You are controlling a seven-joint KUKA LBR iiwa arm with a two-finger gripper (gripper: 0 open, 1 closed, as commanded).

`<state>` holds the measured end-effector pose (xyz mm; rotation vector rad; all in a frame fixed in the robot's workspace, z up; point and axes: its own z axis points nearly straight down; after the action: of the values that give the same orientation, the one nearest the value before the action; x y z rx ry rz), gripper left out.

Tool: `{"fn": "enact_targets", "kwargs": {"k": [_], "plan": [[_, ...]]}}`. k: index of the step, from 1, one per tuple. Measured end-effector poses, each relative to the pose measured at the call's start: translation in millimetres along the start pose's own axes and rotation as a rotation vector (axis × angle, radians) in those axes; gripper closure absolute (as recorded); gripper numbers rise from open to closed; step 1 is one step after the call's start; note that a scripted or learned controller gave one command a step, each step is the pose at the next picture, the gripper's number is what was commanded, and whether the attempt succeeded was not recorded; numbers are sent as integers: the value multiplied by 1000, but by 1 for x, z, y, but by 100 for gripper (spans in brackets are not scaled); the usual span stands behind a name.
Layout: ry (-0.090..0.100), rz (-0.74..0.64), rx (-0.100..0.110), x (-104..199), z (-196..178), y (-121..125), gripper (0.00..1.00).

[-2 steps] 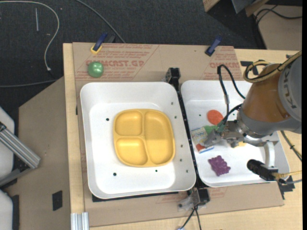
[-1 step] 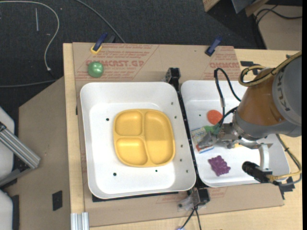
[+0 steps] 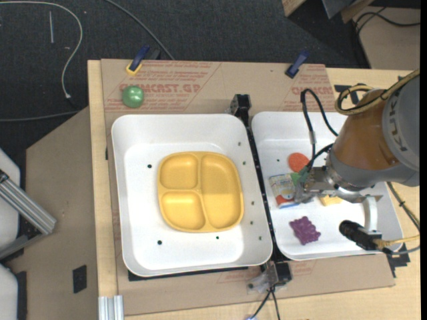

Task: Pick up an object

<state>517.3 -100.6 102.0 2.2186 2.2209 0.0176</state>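
Gripper (image 3: 305,183) sits low in the right bin (image 3: 280,129), right at the edge of a colourful packet (image 3: 281,184). Cannot tell whether it is released or clenched, and nothing is visibly held. The packet is the likeliest pick: it touches the gripper's tip or lies just beside it, I cannot tell which. Just below the tip is a small blue piece (image 3: 288,205), just above it an orange toy (image 3: 297,160), and behind it, under the wrist, a yellow piece (image 3: 330,201). A purple grape cluster (image 3: 305,230) lies a little further off, toward the bin's near rim, clear of the rest. My judgement: the packet looks flat and crowded by its neighbours, so a grasp should come square across its narrow side without dragging the blue piece along. The grapes, with room around them, look the easier grip. Further from the gripper, the left bin (image 3: 133,179) holds a yellow divided plate (image 3: 200,192). Both bins are smooth white plastic on a cardboard-topped bench (image 3: 200,85). A green ball (image 3: 133,97) rests on the bench's far corner, near a blue clamp (image 3: 139,60). Beyond are dark carpet (image 3: 200,19) and a loose white cable (image 3: 67,79).
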Motion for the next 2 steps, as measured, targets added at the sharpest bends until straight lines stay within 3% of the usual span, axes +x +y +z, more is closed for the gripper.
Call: {"fn": "enact_targets", "kwargs": {"k": [2], "plan": [[-7,-1,3,8,-110,1,100]]}}
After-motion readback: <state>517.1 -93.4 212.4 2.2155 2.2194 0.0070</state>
